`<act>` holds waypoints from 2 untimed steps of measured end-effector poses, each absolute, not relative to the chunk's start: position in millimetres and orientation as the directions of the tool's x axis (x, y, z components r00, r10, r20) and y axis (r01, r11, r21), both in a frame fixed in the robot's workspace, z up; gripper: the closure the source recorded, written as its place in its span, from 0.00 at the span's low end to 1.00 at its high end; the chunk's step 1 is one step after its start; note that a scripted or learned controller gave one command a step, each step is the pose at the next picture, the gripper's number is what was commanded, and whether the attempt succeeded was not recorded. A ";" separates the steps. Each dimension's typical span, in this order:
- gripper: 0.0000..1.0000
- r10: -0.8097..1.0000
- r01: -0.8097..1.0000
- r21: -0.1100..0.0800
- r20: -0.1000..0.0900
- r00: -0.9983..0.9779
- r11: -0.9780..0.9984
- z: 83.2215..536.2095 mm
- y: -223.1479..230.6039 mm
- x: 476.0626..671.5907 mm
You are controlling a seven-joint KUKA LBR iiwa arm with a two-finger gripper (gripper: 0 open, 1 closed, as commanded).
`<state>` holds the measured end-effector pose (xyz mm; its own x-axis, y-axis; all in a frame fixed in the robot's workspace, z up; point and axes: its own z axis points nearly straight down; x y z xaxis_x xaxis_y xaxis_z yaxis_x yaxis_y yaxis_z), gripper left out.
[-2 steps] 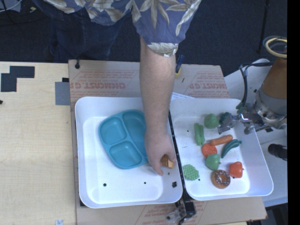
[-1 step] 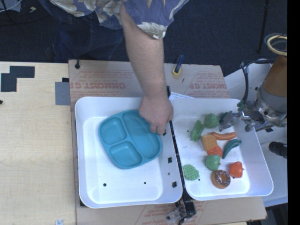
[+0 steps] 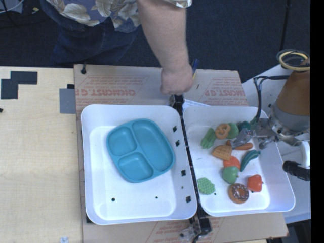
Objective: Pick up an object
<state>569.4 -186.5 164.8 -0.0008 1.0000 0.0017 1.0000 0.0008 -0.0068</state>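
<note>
Blue 3-compartment tray [image 3: 140,150] in left bin [image 3: 96,206], toward its back; cardboard [image 3: 126,85] under bins; wooden bench [image 3: 35,161] at left.

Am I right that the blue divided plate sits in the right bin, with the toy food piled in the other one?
Not quite: the camera view shows the blue divided plate in the left bin, with the toy food piled in the right bin.

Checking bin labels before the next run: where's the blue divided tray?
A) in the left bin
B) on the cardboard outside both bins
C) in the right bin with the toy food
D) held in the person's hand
A: the blue divided tray lies flat in the left bin, while the toy food, such as the doughnut, sits in the right bin.
</note>
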 end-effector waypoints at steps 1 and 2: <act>0.00 1.000 1.000 -0.004 0.003 -0.001 0.001 106.7 -187.4 562.4; 0.00 1.000 1.000 0.019 -0.004 -0.001 0.001 96.9 -187.3 569.7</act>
